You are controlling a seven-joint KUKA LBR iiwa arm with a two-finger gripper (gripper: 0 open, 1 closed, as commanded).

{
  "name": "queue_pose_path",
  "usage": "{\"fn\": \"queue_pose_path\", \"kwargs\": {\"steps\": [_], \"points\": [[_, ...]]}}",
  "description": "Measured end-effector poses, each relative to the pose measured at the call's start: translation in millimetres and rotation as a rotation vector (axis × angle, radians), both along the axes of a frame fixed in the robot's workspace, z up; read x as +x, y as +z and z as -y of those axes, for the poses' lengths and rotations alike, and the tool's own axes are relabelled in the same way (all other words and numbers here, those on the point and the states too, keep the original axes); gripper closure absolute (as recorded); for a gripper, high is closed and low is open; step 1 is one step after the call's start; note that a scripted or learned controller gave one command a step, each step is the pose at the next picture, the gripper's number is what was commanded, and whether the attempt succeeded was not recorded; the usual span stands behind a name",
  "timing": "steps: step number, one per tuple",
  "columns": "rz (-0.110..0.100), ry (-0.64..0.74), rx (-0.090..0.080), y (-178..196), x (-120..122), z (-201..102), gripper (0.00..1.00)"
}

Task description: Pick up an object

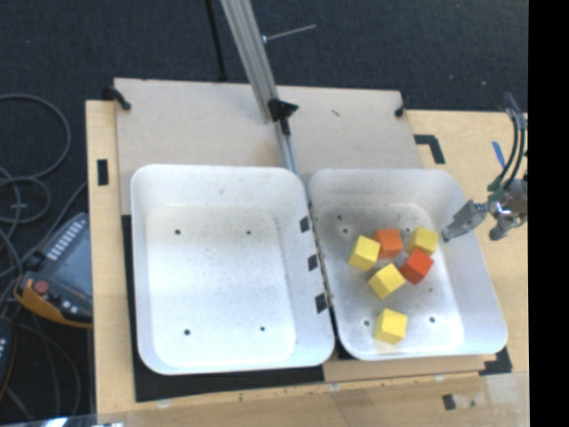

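Several small cubes lie in the right bin (476, 314). Yellow cubes sit at the cluster's left (364, 253), middle (387, 280) and upper right (425, 239), and another yellow cube (390, 325) lies alone nearer the front. An orange cube (389, 242) and a red-orange cube (417, 266) sit among them, touching their neighbours. My gripper (478, 225) hangs over the bin's right rim, just right of the upper-right yellow cube. It is open, its two fingers spread with nothing between them.
The left bin (147, 238) stands beside the right one, with a narrow divider gap between them. A slanted aluminium post (253, 47) rises from the bench behind the bins. Cables and a pendant (49, 283) lie off the bench to the left.
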State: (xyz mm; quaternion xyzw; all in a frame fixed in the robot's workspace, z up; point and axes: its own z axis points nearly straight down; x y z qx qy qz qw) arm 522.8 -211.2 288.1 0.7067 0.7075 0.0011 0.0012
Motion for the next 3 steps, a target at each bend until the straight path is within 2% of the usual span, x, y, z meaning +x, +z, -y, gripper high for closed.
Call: {"fn": "queue_pose_path", "kwargs": {"steps": [1,2,3], "points": [[-0.009,0.003,0.001,-127,21,-34,0.0],[0.013,-0.002,-0.005,-155,54,-44,0.0],[0.016,-0.002,-0.004,-145,55,-44,1.0]]}}
